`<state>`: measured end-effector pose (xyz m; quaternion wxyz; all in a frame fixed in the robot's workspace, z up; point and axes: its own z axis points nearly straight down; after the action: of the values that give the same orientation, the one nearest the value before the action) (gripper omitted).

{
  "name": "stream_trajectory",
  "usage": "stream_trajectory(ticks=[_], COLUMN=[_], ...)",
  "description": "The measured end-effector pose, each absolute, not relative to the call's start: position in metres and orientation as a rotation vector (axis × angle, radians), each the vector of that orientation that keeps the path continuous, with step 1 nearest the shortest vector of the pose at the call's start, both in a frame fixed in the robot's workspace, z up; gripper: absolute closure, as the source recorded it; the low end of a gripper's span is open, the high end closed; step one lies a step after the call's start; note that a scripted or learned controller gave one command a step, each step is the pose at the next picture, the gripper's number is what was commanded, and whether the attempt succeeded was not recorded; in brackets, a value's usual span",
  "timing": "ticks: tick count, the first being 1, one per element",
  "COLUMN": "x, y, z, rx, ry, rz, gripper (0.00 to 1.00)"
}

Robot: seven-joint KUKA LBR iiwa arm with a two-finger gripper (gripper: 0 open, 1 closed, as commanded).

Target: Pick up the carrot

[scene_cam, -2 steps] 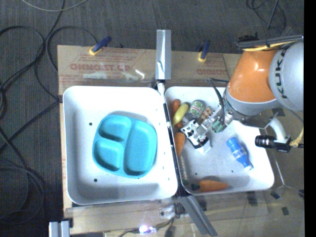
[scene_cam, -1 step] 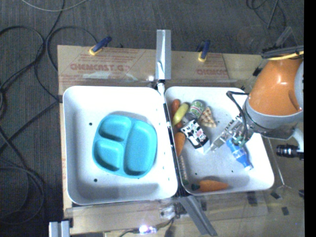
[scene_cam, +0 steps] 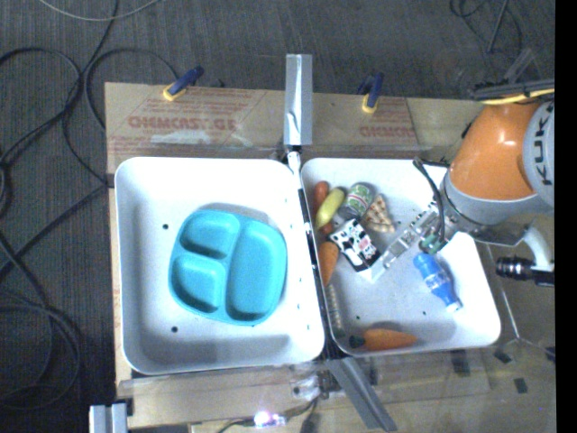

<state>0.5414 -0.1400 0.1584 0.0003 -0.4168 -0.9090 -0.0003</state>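
Observation:
An orange carrot (scene_cam: 389, 338) with a dark stem end lies along the front wall of the right bin (scene_cam: 478, 318). A second orange, carrot-like piece (scene_cam: 327, 262) lies against that bin's left wall. My gripper (scene_cam: 386, 256) reaches down and left from the orange-banded wrist (scene_cam: 491, 165) and hangs over the middle of the right bin. Its tip is next to a black-and-white box (scene_cam: 353, 243). It is well behind the front carrot and to the right of the piece at the left wall. I see nothing held in it.
The right bin also holds a blue bottle (scene_cam: 437, 280), a green can (scene_cam: 361, 197), a yellow fruit (scene_cam: 330, 207), a tan speckled item (scene_cam: 381, 213) and a small orange-red piece (scene_cam: 322, 191). The left bin (scene_cam: 144, 332) holds a blue divided tray (scene_cam: 231, 265).

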Motion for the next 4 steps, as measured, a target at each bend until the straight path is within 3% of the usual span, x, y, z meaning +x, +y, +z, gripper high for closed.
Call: stream_trajectory(ticks=[1,2,3,4], x=[0.59,0.524,0.526,0.612], y=[-0.117,-0.12,-0.14,-0.151], z=[0.182,0.193,0.176,0.213], rx=[-1.861,-1.985,-2.242,-2.149], ry=[-2.532,-2.432,-2.197,-2.294], rz=[0.004,0.004,0.005,0.004], gripper=[1.0,1.0,1.0,1.0])
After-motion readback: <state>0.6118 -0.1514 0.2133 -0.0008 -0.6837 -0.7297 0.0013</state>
